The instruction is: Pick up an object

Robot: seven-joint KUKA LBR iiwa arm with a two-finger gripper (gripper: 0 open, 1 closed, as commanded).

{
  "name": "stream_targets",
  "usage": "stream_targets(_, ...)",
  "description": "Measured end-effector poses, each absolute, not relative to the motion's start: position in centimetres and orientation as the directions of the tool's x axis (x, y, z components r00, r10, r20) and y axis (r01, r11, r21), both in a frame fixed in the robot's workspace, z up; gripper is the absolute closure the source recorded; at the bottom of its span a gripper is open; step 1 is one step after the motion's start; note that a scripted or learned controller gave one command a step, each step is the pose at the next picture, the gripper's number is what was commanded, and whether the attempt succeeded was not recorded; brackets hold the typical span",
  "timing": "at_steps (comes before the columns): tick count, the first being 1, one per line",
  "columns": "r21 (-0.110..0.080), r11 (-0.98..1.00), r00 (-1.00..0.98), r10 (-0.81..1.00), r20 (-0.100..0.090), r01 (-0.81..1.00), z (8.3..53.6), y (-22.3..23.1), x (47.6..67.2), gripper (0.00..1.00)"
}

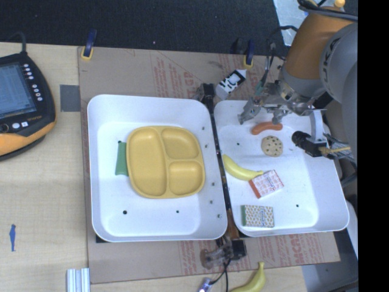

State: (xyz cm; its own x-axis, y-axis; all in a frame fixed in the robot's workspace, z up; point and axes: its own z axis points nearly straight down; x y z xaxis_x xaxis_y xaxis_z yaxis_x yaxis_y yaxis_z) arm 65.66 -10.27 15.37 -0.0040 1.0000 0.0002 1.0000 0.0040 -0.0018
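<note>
sausage (pixel 267 127) | right bin (pixel 322 205) | just below fingers (pixel 250 112), apart

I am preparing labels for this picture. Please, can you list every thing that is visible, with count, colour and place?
bins: 2, white, side by side on the bench
tray: 1, yellow, three compartments, left bin
green item: 1, mostly under the tray's left edge
sausage: 1, orange, right bin, top
cookie: 1, tan with dark chips, below the sausage
banana: 1, yellow, right bin, left side
red packet: 1, red and white, beside the banana
green packet: 1, right bin, bottom
second banana: 1, yellow, on the bench below the bins
pendant: 1, orange and black, far left
arm: 1, grey and orange, upper right
claw: 1, metal, just above the sausage
</note>
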Motion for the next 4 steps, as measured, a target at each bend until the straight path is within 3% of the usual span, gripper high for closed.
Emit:
stream_targets(1, -0.005, 0.002, -0.002, 1.0, 0.0, 1.0, 11.8, -14.4, 65.6, 0.0)
stream_targets(2, -0.006, 0.004, -0.004, 1.0, 0.001, 1.0, 12.9, -14.5, 65.6, 1.0)
stream_targets(3, -0.007, 0.004, -0.004, 1.0, 0.001, 1.0, 12.9, -14.5, 65.6, 0.0)
stream_targets(4, -0.007, 0.005, -0.005, 1.0, 0.0, 1.0, 13.9, -14.6, 65.6, 1.0)
